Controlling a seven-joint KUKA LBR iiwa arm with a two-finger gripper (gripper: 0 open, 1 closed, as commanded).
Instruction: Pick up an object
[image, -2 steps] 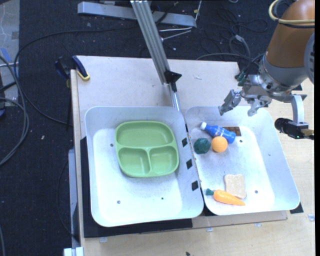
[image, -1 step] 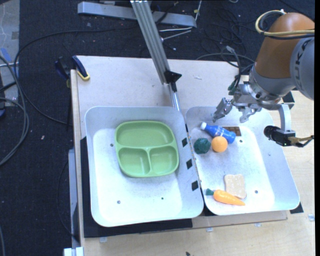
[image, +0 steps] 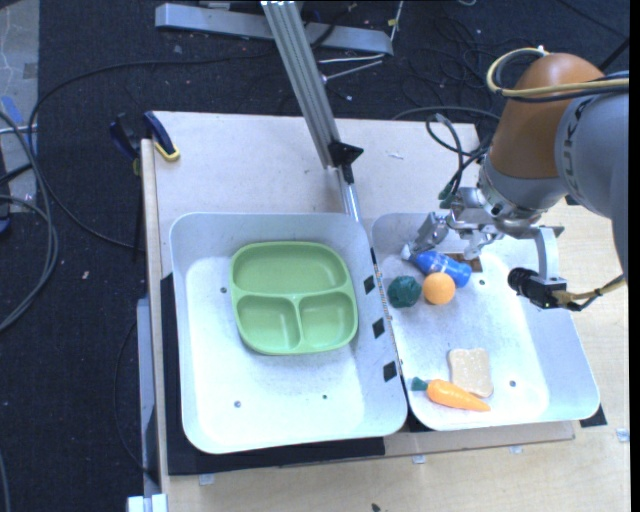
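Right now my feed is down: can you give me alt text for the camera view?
The arm's gripper hangs low over a blue object at the back of the right bin, with a dark green ball and an orange ball beside it. Nearer the front lie a bread slice and a carrot. The left bin holds a green divided plate.

— What's the arm (image: 585, 135) look like?
— Thick grey casing with a rounded orange band (image: 535, 100), a thin yellowish cable looping over it at twelve o'clock.
— And lower down?
— Bare silvery metal at the tool (image: 448, 235), plus a black fitting (image: 530, 284) with a cable at three o'clock.
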